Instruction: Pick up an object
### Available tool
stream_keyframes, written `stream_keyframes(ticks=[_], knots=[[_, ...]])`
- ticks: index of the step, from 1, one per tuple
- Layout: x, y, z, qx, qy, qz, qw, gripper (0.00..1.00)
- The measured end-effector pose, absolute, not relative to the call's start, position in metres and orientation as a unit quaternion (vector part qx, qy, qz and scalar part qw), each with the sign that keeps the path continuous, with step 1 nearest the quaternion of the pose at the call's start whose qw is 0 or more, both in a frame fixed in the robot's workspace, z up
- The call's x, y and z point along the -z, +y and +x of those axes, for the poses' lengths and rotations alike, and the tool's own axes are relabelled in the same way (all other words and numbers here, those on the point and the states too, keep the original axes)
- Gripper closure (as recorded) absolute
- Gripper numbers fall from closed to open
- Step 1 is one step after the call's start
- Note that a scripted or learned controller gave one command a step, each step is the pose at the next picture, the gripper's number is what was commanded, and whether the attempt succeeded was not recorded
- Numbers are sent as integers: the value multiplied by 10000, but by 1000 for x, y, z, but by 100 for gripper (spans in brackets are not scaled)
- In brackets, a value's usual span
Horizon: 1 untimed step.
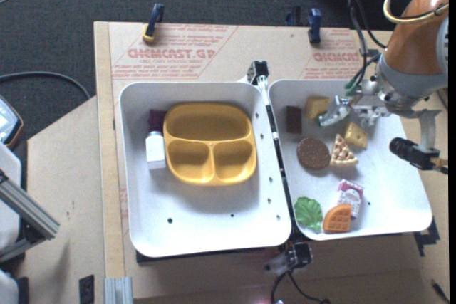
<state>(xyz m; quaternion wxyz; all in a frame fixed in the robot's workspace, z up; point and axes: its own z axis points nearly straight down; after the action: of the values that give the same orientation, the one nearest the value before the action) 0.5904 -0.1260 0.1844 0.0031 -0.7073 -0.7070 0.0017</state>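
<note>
A: Has the grey arm's two-finger gripper (333, 115) picked anything?

B: Not yet. It hangs low in the right white bin (399, 213), beside the yellow cheese-like wedge (318, 107); nothing visibly sits between its fingers, whose spread cannot be told. The grasp and lift remain.

We see the arm (417, 46) reaching over the right bin (406, 213), its gripper (342, 110) low near the far wall.
</note>
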Motion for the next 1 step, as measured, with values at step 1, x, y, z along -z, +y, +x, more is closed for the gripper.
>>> stream_keyframes(ticks=[1], knots=[[-140, -122, 594, -16, -7072, -7070, 29, 0]])
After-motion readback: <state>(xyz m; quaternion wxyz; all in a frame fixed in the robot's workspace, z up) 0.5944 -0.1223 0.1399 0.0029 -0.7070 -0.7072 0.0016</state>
